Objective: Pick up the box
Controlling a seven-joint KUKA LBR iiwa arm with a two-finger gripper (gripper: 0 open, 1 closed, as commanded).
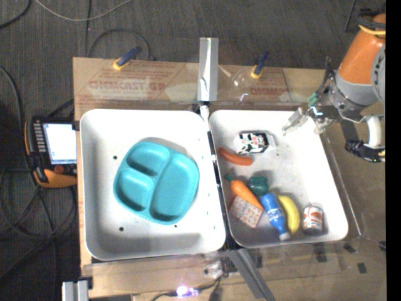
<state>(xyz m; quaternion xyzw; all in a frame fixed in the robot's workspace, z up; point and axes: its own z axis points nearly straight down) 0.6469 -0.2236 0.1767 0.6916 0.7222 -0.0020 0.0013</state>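
Gripper [305, 119] hangs at the upper right of the frame, over the top right corner of the right bin [332, 168], fingers spread apart with nothing between them. Lower in that bin lies the box [245, 211], flat near the bottom left, touching the carrot [245, 193]. Just right of it lie a blue bottle [274, 214], a banana [289, 212] and a can [312, 219]. A sausage [235, 157] and a black-and-white carton [254, 142] sit higher up. Left bin [94, 231] holds a teal divided plate [156, 180].
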